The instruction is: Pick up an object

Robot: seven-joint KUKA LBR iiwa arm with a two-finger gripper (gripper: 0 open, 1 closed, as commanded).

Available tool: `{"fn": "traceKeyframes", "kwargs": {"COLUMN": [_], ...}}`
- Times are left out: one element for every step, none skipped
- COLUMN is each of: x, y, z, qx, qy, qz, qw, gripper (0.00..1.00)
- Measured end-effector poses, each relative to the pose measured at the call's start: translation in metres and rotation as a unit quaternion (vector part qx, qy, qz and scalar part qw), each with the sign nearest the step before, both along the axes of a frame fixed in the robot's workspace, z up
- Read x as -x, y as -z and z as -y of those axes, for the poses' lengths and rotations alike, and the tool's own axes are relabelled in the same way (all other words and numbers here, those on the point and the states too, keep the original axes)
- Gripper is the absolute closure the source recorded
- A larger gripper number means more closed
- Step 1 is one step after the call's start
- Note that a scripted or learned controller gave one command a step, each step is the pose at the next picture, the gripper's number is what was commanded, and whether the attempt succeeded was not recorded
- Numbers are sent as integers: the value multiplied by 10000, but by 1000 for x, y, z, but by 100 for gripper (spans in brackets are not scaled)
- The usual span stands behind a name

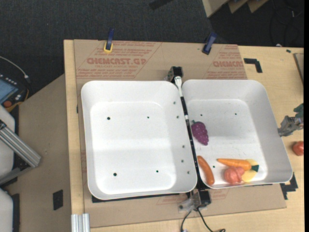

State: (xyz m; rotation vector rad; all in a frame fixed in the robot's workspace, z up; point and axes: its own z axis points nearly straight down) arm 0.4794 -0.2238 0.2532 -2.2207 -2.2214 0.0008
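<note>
claw (pixel 291 125): right frame edge, mostly cut off, grip state can't tell
grapes (pixel 200 132): well left of claw
carrot (pixel 233 162), sausage (pixel 206 170): lower left
peach (pixel 232 175): partly hidden by lemon (pixel 248 177)

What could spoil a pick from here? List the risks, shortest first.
1. The carrot, pink piece and yellow piece lie bunched in the right bin's near corner, so closing fingers may catch two or knock one aside.
2. The orange sausage-shaped piece and purple grapes lie close to the bin's left wall, leaving little room for a finger.
3. The gripper sits outside the bin's right rim and could clip it coming in.
</note>
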Motion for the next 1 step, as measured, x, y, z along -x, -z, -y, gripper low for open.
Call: {"fn": "traceKeyframes", "kwargs": {"x": [0], "y": [10], "z": [0], "qx": [-4], "qy": [2], "qz": [-6], "qw": [10000], "gripper": [100]}}
